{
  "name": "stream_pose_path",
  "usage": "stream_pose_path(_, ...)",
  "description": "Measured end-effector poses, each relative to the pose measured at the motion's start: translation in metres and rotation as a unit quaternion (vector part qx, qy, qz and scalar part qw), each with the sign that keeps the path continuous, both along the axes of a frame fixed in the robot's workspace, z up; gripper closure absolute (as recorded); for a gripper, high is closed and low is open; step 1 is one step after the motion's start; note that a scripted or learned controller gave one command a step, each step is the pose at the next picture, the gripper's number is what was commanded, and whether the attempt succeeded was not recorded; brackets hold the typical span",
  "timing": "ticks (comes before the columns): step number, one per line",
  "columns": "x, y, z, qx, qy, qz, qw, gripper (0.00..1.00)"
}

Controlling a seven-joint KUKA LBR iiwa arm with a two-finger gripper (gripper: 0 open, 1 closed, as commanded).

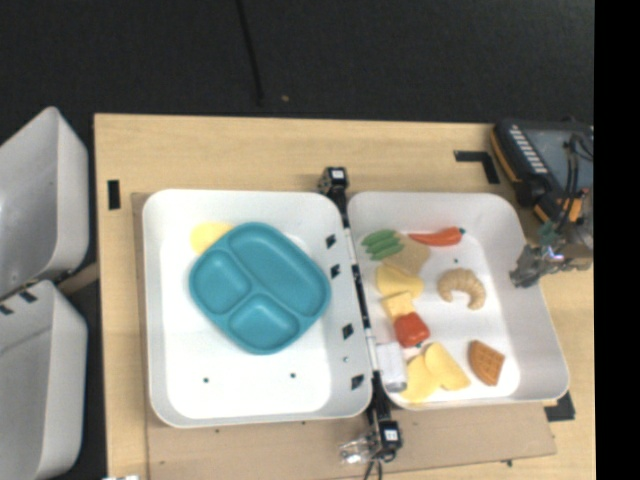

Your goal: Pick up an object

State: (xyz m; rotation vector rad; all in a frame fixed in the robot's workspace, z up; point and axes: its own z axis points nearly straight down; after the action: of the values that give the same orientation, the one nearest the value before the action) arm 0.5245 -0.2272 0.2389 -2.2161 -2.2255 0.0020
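A single fixed camera looks down from above at a slight slant, far enough back to take in the whole wooden bench [250, 153], both white bins, left bin [170, 368] and right bin [520, 298], and dark floor beyond.

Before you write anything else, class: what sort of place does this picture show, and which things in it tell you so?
Probably a robot lab test bench: a wooden bench bearing two white bins, toy food such as a croissant, and a claw at the right edge.
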Motion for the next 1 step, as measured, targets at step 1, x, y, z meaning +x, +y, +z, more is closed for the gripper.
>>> stream_pose_path(1,0.0159,0.0391,-0.0039,0.0006,0.001,0.001,1.0000,1.00)
